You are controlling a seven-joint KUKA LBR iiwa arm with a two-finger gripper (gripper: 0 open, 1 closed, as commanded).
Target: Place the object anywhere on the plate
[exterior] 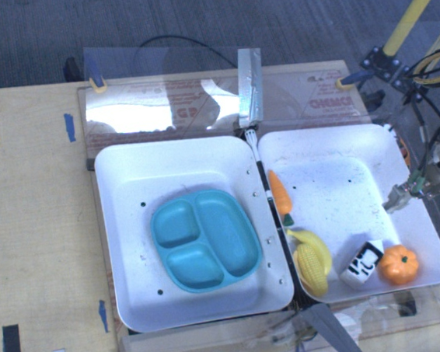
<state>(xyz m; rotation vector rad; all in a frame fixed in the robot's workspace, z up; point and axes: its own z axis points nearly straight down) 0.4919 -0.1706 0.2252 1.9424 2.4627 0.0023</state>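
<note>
My gripper [398, 196]: at the right edge of the right bin [334, 147], over its rim, small and blurred; I cannot tell how my jaws stand, and I see nothing between them.
Plate [205, 239]: teal, three compartments, flat in the middle of the left bin [126, 173], nothing on it.
Candidates: the task names no single object; four lie in the right bin, all well apart from the plate.
Carrot [281, 194]: orange, slim, lying along the bin's left wall, far of the corn.
Corn [311, 259]: yellow cob, against the near-left wall, just beside the carrot's green end.
Box [361, 262]: small, white with black marks, touching or just beside the orange fruit.
Orange fruit [398, 264]: round, near-right corner, closest to me.
Handling, my judgement: probably light toy food, stiff and smooth; the round fruit may slip or roll, so I would close across its widest middle from above.
Risk: the box crowds one side of it.
</note>
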